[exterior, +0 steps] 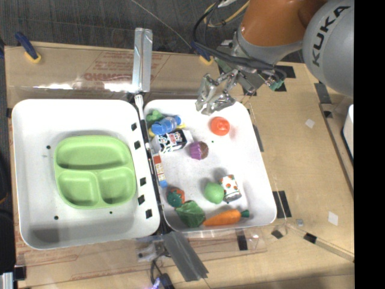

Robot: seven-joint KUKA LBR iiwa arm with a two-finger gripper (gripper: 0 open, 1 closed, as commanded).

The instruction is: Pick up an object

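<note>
From my feed the arm (283, 17) comes in from the upper right, its upper part cut off by the frame edge. The tool (212, 100) hangs over the far rim of the right bin (258, 161). Its metal fingers blur together against the white wall, and I cannot tell whether they stand wide or narrow; I see nothing between them.

The candidates for picking all lie in the right bin. An orange-red ball (219, 126) sits just beside the tool, apart from it. A purple piece (198, 150) lies near the middle. By the left wall a blue item (163, 125) touches a black-and-white carton (171, 141); a green bit behind the blue one is too small for me to identify. Nearer the front I see a green round fruit (213, 192) touching a small printed can (230, 187), a carrot (224, 218) along the front wall, and a dark green leafy thing (190, 213) that partly covers a red-and-green item (175, 197) I cannot name.

The left bin (30, 161) holds a green divided tray (94, 171). The bench (307, 179) shows black tape marks.
</note>
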